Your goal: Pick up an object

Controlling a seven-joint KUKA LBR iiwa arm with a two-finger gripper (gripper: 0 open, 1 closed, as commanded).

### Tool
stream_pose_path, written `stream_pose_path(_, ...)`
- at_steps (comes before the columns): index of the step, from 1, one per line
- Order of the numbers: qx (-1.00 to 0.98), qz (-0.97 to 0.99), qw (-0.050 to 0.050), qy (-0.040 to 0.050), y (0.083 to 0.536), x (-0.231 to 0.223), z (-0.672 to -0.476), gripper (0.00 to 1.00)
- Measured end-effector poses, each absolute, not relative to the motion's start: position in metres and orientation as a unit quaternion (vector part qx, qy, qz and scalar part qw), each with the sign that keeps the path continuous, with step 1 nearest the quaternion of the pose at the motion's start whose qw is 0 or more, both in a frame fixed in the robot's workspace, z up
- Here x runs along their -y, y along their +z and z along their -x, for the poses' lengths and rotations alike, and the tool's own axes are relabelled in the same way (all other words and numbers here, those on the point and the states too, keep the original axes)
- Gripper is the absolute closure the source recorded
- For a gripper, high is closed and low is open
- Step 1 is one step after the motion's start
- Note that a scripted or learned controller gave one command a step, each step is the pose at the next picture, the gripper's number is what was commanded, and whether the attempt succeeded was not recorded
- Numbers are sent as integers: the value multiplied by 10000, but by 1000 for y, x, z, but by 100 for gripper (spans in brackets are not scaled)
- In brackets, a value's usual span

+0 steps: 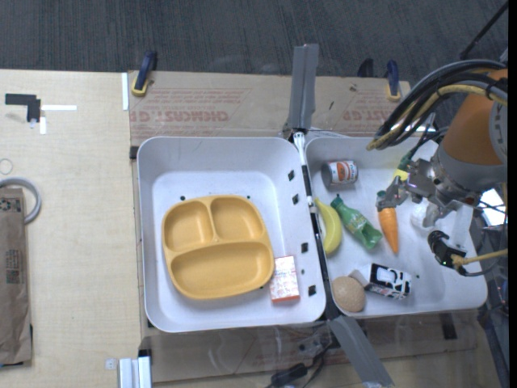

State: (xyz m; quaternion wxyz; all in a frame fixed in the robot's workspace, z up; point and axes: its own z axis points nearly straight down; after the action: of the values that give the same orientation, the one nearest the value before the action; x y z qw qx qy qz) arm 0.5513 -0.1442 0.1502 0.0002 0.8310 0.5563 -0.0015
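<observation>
Nearest the camera in the right bin (464, 293) lay a tan round object (349, 294) and a black-and-white carton (388, 282), with a banana (328, 226), green bottle (355, 222) and can (342, 172) farther back. The gripper (397, 196) sat at the carrot's (389, 229) far tip, over the bin's right part; jaws' spread couldn't be told. The left bin (153, 241) held a yellow divided plate (218, 246) and small red-white box (284, 280).

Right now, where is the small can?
In the camera view, the small can lies on its side near the back left corner of the right bin, just behind the banana and the green bottle.
</observation>
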Motion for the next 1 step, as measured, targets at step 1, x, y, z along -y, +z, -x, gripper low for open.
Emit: stream_pose_path(1,-5678,-8232,2,-18,91,148,-588,0)
